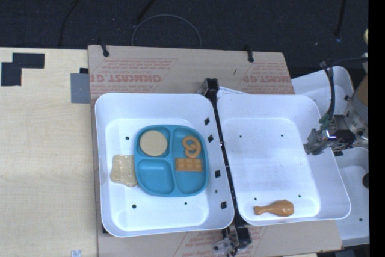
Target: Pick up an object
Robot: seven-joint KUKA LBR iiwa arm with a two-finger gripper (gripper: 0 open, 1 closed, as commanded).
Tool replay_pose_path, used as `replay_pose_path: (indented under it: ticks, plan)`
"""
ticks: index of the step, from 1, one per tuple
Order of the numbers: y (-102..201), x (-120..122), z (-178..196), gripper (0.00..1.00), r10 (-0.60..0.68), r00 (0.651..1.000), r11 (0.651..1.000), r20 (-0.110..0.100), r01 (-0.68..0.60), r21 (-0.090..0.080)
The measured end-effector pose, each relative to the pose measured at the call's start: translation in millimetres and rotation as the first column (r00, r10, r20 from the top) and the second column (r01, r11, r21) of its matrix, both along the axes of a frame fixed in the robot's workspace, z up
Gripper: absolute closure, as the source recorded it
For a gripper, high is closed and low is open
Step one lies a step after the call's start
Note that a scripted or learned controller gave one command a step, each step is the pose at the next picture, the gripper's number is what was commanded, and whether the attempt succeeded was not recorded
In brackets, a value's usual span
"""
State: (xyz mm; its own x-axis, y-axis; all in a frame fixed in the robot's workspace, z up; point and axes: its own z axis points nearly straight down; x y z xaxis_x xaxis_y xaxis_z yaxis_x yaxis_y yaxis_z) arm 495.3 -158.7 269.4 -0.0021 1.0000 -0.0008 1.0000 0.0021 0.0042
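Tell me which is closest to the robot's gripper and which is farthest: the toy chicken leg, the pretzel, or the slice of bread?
From the gripper at the right bin's right edge:
1. Toy chicken leg, at the near edge of the right bin.
2. Pretzel, on the blue tray in the left bin.
3. Slice of bread, left of the tray.

Tan drumstick (274, 209) flat on its side near right bin's (329, 201) front wall

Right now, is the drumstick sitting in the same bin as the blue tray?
No, the drumstick lies in the right bin, while the blue tray sits in the left bin.
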Motion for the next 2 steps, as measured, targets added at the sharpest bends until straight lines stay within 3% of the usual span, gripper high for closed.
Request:
replay_pose_path:
  ticks: [2]
  plan:
    - [107.8,1.8,-3.1,1.0,0.003,1.0,1.0,-0.007,-0.003,0.003]
